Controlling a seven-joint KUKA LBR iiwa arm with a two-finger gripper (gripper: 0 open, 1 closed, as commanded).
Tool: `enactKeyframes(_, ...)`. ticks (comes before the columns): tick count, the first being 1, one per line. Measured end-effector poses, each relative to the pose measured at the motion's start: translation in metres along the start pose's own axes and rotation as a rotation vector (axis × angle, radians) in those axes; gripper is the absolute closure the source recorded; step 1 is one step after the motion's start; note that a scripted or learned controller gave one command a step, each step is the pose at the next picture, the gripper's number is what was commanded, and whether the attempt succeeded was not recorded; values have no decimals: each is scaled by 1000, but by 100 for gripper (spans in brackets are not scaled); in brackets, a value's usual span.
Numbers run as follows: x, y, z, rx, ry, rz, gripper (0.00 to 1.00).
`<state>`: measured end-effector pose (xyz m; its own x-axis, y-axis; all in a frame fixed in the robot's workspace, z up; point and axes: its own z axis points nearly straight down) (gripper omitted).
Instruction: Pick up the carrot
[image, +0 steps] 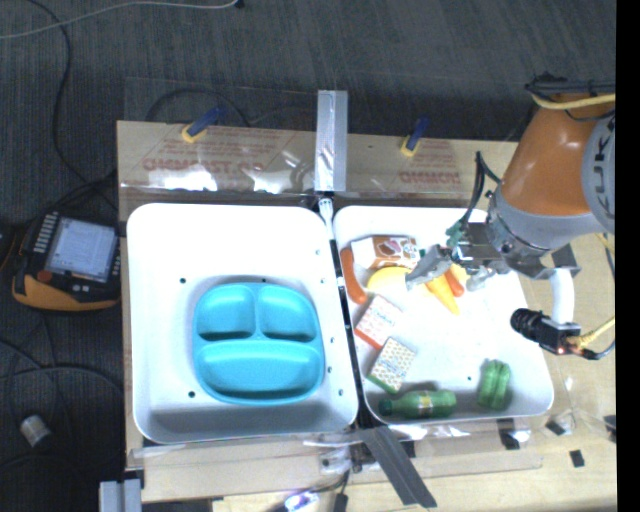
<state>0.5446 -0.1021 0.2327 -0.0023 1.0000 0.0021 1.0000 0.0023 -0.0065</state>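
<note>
The arm (560, 170) comes in from the right and hangs over the upper part of the right bin (535, 395). Its pincer (450, 272) is low in that bin, fingers spread apart on either side of the carrot (446, 288). The carrot lies between the fingers, orange and tapered, its tip pointing down-right; whether the fingers touch it cannot be told. It sits on the bin floor, not lifted.

Just left of the carrot is a yellow piece (385, 277), and above that a small printed packet (393, 247). An orange strip (348, 275) runs along the bin's left wall. Below these lie two small cartons, one red-and-white (377, 322) and one patterned (393, 362), close together. Near the front wall a dark green cucumber (418, 403) lies on its side, with a lighter green piece (493, 383) to its right, apart from it.

The left bin (160, 250) holds a blue divided tray (260, 338), flat and about central.

Both bins rest on the surface (250, 165), with a clear sheet clipped along its far edge. A handheld device (70, 255) lies on the floor to the left.
</note>
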Motion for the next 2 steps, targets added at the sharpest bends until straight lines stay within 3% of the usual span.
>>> enactKeyframes(1,-40,53,59,0,1,115,0)
enactKeyframes(2,-84,93,117,-6,5,70,0)
